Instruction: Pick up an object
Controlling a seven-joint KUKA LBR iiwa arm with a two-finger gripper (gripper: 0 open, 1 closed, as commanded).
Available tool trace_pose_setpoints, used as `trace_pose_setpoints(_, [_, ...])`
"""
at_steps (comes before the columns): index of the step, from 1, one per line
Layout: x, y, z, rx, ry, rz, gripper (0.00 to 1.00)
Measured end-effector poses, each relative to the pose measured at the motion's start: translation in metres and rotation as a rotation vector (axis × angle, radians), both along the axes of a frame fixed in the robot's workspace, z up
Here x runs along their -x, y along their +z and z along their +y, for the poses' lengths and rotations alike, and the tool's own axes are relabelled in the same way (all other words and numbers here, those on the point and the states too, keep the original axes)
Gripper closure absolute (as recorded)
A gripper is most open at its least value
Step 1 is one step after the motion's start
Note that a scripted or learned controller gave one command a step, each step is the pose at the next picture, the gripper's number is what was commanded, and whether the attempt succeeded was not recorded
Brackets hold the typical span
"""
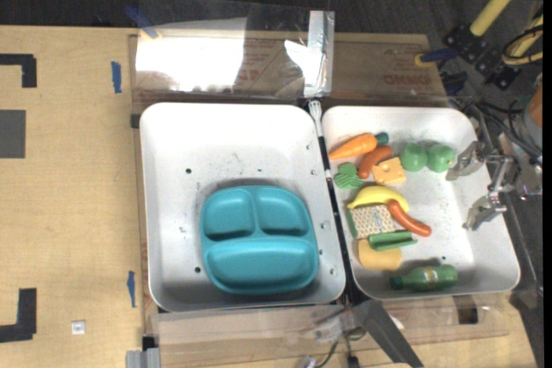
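The metal two-finger gripper [483, 185] is seen spread apart with nothing held, just right of the shallow white right bin [457, 267]. The green plastic bottle [424, 276] inside, near the bin's front edge, should be reached slowly.

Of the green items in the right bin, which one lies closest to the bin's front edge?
The dark green bottle, lying on its side near the front wall of the right bin. The light green pair sits near the back, and the other green pieces lie mid-bin.
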State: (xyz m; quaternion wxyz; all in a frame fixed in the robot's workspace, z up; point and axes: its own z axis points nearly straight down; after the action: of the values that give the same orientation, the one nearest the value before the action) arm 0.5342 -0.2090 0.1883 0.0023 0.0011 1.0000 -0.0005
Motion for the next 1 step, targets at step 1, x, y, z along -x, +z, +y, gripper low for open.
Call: trace_pose_setpoints(1, [0.0185,-0.0915,0.0149,0.002,0.036,-0.005,0.00])
